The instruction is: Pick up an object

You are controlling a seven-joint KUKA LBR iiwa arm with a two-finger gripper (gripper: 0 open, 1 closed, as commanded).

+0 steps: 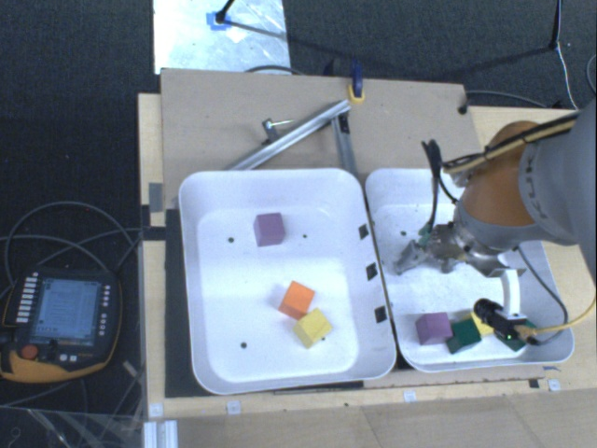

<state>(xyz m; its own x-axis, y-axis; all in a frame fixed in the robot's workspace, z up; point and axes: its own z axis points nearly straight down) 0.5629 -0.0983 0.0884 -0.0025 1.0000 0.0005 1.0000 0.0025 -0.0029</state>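
Note:
My gripper (415, 253) hangs over the middle of the right bin (396, 194), pointing left toward the wall between the two bins. Nearest to it are a purple block (433, 327) and a dark green block (464, 335), which lie side by side at that bin's front, below the gripper in the view and apart from it. A small yellow piece (486, 324) peeks out behind the green block. The left bin (201, 278) holds a purple cube (269, 229), an orange cube (297, 298) and a yellow cube (313, 327).
A metal rod (289, 138) lies on the brown board behind the bins. A teach pendant (61, 325) with cables rests on the floor at the left. Black cables hang around the arm's wrist (504, 203).

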